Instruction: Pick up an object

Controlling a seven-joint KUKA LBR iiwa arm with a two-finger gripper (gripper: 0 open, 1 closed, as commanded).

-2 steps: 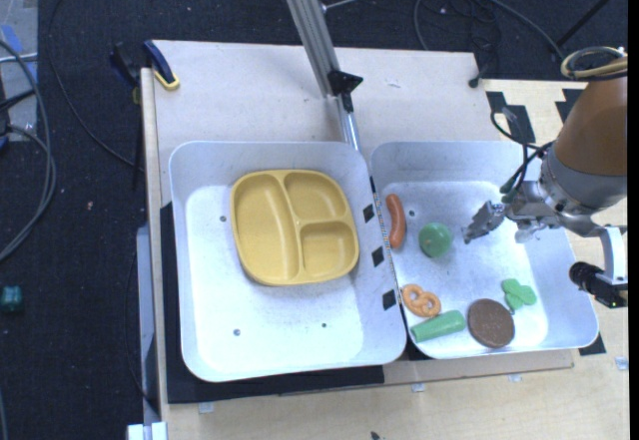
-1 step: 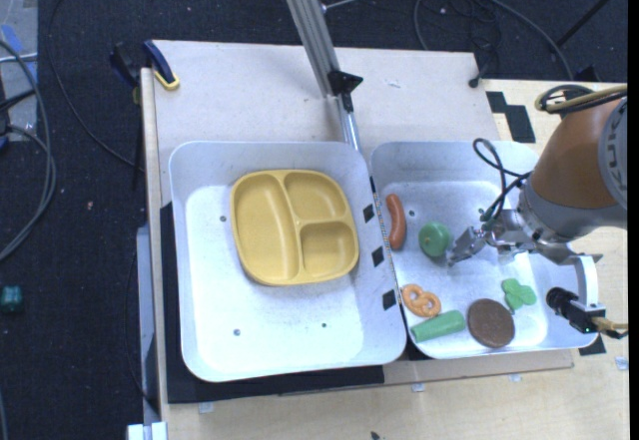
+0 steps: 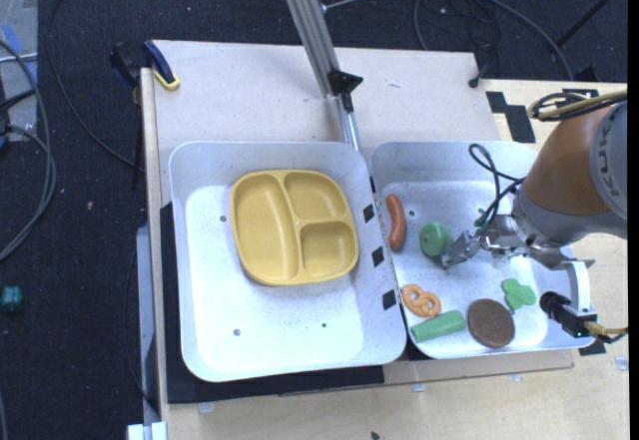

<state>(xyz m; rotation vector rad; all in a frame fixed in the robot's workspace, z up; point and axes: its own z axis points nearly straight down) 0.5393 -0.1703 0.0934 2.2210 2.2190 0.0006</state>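
A yellow divided plate [image 3: 296, 226] is taking up the upper middle of the left bin [image 3: 205, 328], leaving its near floor open. In the right bin [image 3: 429, 164], a sausage [image 3: 396, 220], green ball [image 3: 434, 237], pretzel [image 3: 420, 302], green stick [image 3: 437, 325] and brown disc [image 3: 490, 322] are crowding the floor; the far corner is lying free.

Arm [image 3: 574, 184] at right edge of frame: fat rounded orange band, grey housing above it at the far right and grey wrist section below. Black cable [image 3: 486, 169] loops off the wrist toward upper left; white bracket [image 3: 579, 280] with a black fitting sits at lower right. Gripper [image 3: 461, 250] is small, dark grey metal, left of the wrist.
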